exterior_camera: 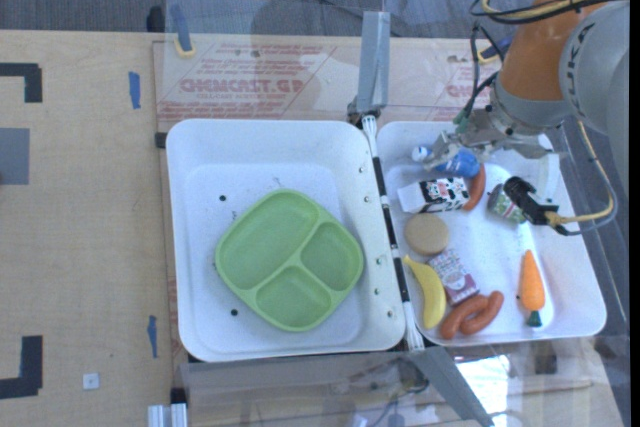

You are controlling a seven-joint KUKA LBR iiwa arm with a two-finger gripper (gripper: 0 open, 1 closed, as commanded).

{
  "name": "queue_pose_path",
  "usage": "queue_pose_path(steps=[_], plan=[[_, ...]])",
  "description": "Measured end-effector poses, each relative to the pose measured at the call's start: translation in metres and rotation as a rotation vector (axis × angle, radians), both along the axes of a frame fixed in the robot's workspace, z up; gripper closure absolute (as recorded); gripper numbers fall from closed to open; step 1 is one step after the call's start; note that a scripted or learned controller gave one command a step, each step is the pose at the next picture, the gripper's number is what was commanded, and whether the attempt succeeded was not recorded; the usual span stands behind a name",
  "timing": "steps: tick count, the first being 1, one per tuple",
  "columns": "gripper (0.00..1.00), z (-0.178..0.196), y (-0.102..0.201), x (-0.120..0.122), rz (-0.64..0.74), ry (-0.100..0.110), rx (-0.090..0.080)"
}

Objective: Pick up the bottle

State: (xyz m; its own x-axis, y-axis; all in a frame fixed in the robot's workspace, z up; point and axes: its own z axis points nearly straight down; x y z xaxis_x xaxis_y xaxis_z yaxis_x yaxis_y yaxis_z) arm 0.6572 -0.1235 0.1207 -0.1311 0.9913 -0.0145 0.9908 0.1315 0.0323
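Gripper [478, 137] is low over the back of the right bin [592, 313]. The wrist hides the tip, so I can't tell whether it's spread or closed. Nothing visibly gripped.

Bottle [460, 162], as best I read it, is the small blue piece with a white end. It's lying on its side just under the gripper, near the bin's back wall, and partly hidden, so I'm not sure of its full outline.

Risks, my judgement:
- It's lying down and probably round, so an off-centre pinch could roll it or squirt it out.
- It's crowded in there. The cow-print carton [440, 193] lies just in front of it, maybe touching, with the red sausage [476, 187] right beside. A wide closure could grab one of those instead, or drag them along.
- The back wall is close, so there's little room to get a jaw behind the bottle.
- The green-and-white cup [503, 205] is near; the wrist could knock it on a sideways correction.
- With the tip hidden, I can't confirm a grasp from this camera before the lift.

Left bin [190, 175] and green plate [290, 260] are well apart, no concern.
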Motion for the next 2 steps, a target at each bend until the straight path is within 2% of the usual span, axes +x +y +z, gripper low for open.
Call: queue_pose_path(steps=[1,2], plan=[[0.0,-0.034,-0.003,-0.025,-0.105,0.03,0.012],[1.0,-0.022,-0.005,-0.024,-0.108,0.024,0.009]])
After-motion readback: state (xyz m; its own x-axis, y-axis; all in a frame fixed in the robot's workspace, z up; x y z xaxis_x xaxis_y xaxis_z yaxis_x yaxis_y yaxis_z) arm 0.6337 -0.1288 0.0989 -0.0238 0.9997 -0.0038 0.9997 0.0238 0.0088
